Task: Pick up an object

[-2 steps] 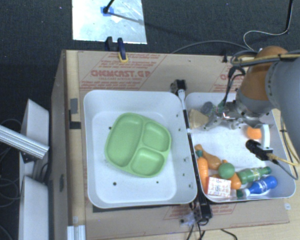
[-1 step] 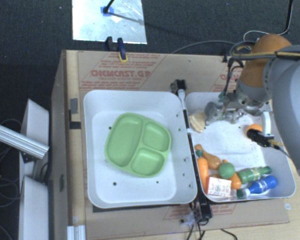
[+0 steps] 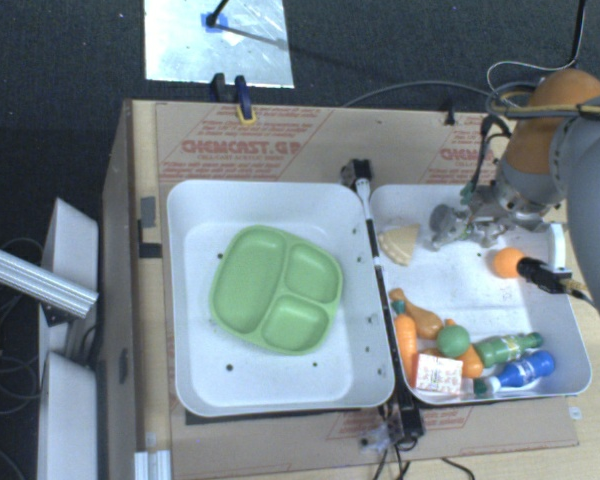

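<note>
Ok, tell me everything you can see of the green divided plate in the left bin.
The green divided plate is pale lime green and looks like smooth plastic, a rounded square with a raised rim and three compartments: one large on its left, two smaller on its right. It lies flat, face up, turned slightly askew, about mid-floor in the left bin. Nothing sits in it, and it touches only the bin floor. The gripper is off over the right bin.

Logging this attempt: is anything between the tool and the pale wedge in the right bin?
Nothing visible does. The tool hovers just right of the pale wedge, with bare bin floor between them; the orange ball lies on the tool's other side.
</note>
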Motion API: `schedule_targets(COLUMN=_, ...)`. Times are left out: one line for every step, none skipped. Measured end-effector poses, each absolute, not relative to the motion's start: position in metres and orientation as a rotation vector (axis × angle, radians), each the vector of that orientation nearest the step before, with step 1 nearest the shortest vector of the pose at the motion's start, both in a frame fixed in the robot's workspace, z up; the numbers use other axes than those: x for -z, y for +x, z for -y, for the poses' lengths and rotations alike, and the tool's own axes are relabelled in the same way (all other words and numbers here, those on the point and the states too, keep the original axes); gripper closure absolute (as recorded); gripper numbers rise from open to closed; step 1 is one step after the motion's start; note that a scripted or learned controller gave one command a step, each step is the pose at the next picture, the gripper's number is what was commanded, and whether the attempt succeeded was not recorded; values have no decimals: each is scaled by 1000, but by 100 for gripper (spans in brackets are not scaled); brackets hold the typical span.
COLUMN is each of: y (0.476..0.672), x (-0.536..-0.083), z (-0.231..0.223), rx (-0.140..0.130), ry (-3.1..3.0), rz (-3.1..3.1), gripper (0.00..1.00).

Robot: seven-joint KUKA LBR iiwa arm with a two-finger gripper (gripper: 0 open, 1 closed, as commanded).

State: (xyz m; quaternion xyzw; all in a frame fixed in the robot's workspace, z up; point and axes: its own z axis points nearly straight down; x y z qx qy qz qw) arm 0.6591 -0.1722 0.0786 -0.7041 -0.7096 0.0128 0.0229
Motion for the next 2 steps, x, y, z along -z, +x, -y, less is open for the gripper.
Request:
schedule_targets(y=659, x=-79, z=206, rx=-37, ry=-2183, rz=2198, gripper=0)
schedule_targets(y=660, x=-79, z=206, rx=-39, ry=-2183, rz=2200, gripper=0)
